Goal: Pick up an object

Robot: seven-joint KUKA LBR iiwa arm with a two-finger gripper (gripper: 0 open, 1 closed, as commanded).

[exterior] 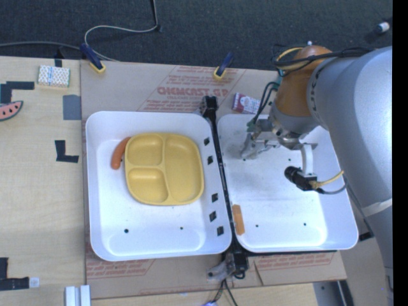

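Far left of frame: bare wooden bench (38, 171), marked with black tape pieces. A small patterned block (53, 76) is seen at upper left, and a pink slice-shaped item (9, 109) at the left edge below it.

Left bin (108, 234), centre-left: a yellow divided plate (164, 168) is laid flat in its upper half, three compartments facing up. An orange sausage-shaped piece (117, 153) is lodged just beside the plate's left rim, touching or nearly so.

Two blue-and-yellow clamps are noted along the cardboard's top edge, one (92, 57) at upper left, one (223, 65) near centre. A black cable (152, 5) is run across the dark floor above.

At the bins' shared divider (215, 164), lower centre: a small orange piece (238, 218) is found just inside the right bin (319, 238), against its left wall.

A small red-and-white packet (243, 102) is seen on the cardboard above the right bin.

Right bin, upper part: the gripper (250, 150) is positioned low over the white floor, well apart from the orange piece. Nothing is seen between the fingers; whether they are spread or closed cannot be told from this angle, possibly slightly parted. The grey arm (357, 120) with its orange band (294, 94) is entered from the right.
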